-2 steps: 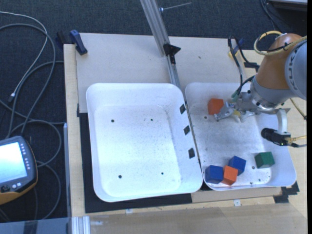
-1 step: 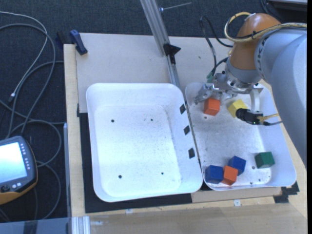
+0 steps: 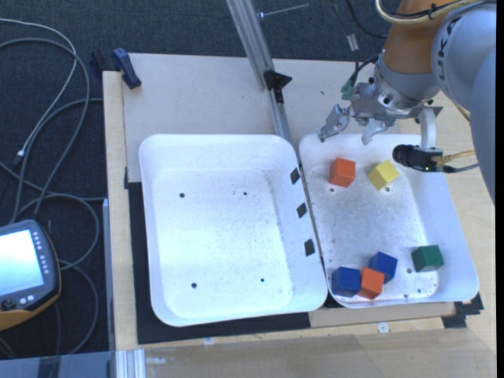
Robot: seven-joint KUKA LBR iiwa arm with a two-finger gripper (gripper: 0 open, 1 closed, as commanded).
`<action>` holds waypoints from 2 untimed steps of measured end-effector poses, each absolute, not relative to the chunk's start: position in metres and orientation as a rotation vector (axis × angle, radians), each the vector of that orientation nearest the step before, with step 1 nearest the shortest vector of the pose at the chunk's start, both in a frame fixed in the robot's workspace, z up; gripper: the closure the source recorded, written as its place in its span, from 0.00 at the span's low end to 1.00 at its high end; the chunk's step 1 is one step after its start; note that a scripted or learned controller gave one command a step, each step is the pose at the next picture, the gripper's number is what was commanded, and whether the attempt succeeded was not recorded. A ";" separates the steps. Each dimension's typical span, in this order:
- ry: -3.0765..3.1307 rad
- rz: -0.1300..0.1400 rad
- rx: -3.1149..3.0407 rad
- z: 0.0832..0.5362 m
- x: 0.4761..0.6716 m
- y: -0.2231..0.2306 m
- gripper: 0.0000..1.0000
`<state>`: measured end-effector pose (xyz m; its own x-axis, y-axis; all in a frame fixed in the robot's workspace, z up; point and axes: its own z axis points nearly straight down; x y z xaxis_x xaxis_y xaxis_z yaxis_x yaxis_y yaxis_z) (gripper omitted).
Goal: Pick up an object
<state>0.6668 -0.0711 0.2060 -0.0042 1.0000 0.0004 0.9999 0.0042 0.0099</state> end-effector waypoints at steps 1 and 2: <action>2.217 -0.004 2.228 0.219 0.615 -0.108 0.00; 2.229 -0.008 2.225 0.097 0.639 -0.098 0.00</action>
